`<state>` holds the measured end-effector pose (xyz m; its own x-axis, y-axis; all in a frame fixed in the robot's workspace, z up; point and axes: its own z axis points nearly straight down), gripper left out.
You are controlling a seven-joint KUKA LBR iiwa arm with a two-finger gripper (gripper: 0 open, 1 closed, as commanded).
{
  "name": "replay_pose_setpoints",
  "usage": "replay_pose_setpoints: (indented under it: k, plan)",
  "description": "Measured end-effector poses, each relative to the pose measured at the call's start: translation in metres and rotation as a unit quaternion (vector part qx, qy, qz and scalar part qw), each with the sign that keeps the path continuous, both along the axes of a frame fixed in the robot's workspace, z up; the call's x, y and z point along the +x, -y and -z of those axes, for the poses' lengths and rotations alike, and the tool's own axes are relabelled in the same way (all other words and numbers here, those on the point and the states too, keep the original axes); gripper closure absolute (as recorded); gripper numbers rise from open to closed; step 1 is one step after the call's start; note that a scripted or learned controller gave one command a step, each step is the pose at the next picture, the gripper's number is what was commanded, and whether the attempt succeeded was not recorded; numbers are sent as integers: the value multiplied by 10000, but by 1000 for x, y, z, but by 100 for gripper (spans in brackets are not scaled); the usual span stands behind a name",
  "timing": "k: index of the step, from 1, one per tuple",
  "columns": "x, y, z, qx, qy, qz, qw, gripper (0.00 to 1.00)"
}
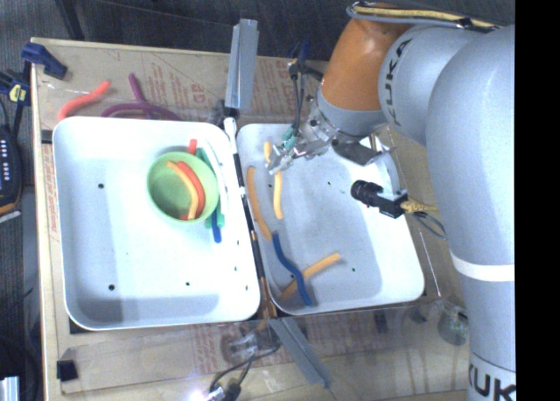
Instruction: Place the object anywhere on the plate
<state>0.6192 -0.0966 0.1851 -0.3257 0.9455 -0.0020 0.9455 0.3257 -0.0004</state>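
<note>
The green plate (181,186) sits in the left bin (105,242), toward its upper right part. On the plate lie a red strip (199,182) and an orange-yellow strip (184,187). A blue stick (216,230) and a green stick (213,182) poke out from under the plate's right rim.

Right of the plate, across the divide, is the right bin (385,259). The end effector (284,156) hovers over that bin's upper left corner, to the right of the plate and a little above its level. Whether it is released or clenched cannot be told; the metal parts blur together there.

Just below the end effector, a yellow stick (278,195) lies nearly upright in the right bin. Another yellow strip (253,189) runs along that bin's left wall, nearer the plate. Farther down and right of the plate, a blue strip (289,268) curves toward the bin's lower edge, and a yellow piece (322,263) lies beside it.

On the desk (175,75), above the plate, lie a red piece (83,100) and a purple loop (140,109).
</note>
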Motion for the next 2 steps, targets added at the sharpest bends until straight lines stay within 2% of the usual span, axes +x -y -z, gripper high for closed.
replay_pose_setpoints:
  k: [1, 2]
  plan:
    - [12, -74, -6, 5, -7, -986, 9951, 100]
    - [12, -74, -6, 5, -7, -985, 9951, 0]
